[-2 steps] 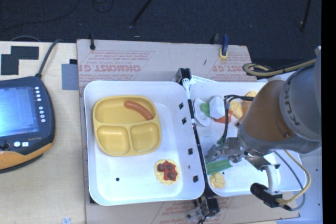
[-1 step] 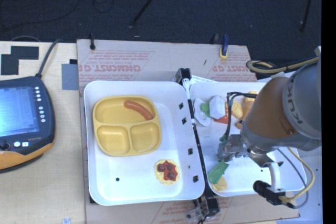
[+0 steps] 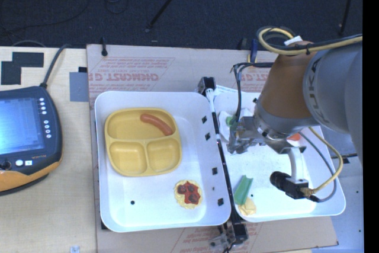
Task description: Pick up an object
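Right bin (image 3: 331,207), lower right of frame: green toy piece (image 3: 243,189) on yellow piece (image 3: 247,207), loose, likely my pick target. My end effector (image 3: 240,140) hangs above, at the bin's left wall; grip state undeterminable. Left bin (image 3: 112,198): yellow divided tray (image 3: 142,154) with sausage (image 3: 157,122); toy pizza (image 3: 188,193).

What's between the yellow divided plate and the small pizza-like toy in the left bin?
In the camera view, bare white bin floor separates the yellow divided plastic plate from the round yellow toy with red topping; nothing lies between them.
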`<state>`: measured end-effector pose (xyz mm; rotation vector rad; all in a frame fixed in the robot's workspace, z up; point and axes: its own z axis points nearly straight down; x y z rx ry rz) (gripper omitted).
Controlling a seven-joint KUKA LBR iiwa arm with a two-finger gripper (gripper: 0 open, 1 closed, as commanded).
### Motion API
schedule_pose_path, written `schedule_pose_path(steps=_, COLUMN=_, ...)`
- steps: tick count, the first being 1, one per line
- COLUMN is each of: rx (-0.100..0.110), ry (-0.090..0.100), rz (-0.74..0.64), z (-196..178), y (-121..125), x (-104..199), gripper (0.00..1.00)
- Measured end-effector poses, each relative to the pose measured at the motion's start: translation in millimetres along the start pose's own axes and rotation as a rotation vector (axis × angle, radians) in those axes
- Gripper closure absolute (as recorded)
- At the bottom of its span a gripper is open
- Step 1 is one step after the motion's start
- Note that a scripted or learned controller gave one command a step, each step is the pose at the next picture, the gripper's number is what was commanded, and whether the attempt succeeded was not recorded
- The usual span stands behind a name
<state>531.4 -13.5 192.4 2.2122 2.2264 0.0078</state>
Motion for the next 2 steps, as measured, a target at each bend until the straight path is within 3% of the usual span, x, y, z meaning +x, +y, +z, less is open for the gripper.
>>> schedule_pose_path(steps=1, rx=-0.005, ry=0.001, rz=-0.002, z=-118.9, y=34.6, x=73.2, gripper=1.0)
schedule_pose_path(steps=2, rx=0.012, ry=-0.003, rz=0.0, z=-120.5, y=31.5, x=69.8, gripper=1.0)
